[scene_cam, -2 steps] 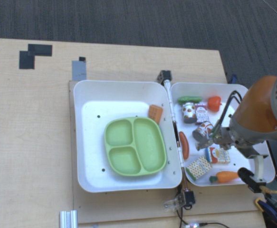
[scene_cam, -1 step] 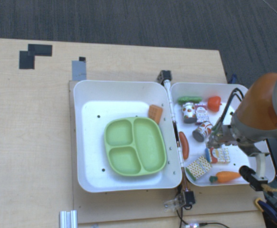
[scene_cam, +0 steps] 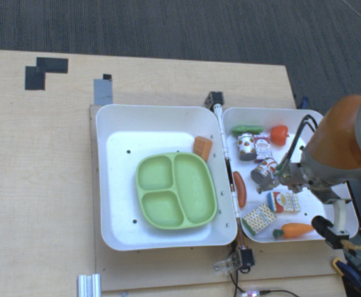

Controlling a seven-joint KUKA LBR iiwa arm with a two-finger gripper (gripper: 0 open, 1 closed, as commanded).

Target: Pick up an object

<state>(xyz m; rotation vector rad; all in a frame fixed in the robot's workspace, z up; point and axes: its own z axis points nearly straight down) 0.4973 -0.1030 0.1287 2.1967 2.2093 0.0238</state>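
Reaching in from the right, the arm (scene_cam: pixel 344 138) hung low over the right bin (scene_cam: pixel 310 115), gripper (scene_cam: pixel 273 178) among crowded toy food beside the hot dog (scene_cam: pixel 240 189), grasp untellable; the green divided plate (scene_cam: pixel 177 190) sat apart in the left bin (scene_cam: pixel 106 166).

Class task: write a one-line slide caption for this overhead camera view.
Arm's tool low in the right bin of toy food; green divided plate in the left bin.
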